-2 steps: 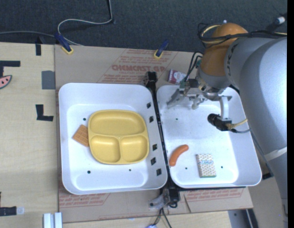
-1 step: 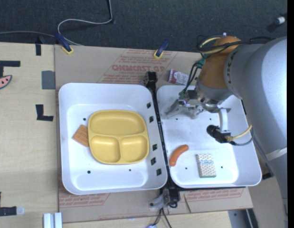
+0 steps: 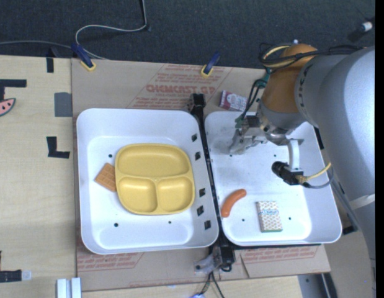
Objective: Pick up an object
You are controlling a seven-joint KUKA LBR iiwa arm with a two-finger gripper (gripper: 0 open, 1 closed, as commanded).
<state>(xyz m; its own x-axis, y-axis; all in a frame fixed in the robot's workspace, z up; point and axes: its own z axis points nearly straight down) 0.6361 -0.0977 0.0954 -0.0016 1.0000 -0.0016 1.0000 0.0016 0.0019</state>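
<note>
Claw: the claw (image 3: 241, 143) hangs low over the far left part of the right bin (image 3: 316, 228), its tips just above the white floor; whether it stands wide or narrow cannot be told from this slant, and nothing is seen between its tips.
Arm: the grey arm (image 3: 347, 117) with its orange band (image 3: 285, 89) reaches in from the right, covering the bin's far right corner.
Orange sausage: the orange sausage-shaped piece (image 3: 233, 202) lies tilted on the floor of the right bin, near its left wall and nearer the front than the claw, apart from it.
Small box: the small printed box (image 3: 269, 216) lies flat just right of the sausage piece, near the front rim.
Left bin: the left bin (image 3: 92, 228) holds a yellow divided tray (image 3: 156, 177) at its middle, with a tan cracker-like square (image 3: 106, 177) tucked against the tray's left edge.
Counter: the cardboard sheet (image 3: 173, 89) under both bins lies on the counter (image 3: 30, 185); a small packet (image 3: 231, 100) rests on it beyond the right bin.
</note>
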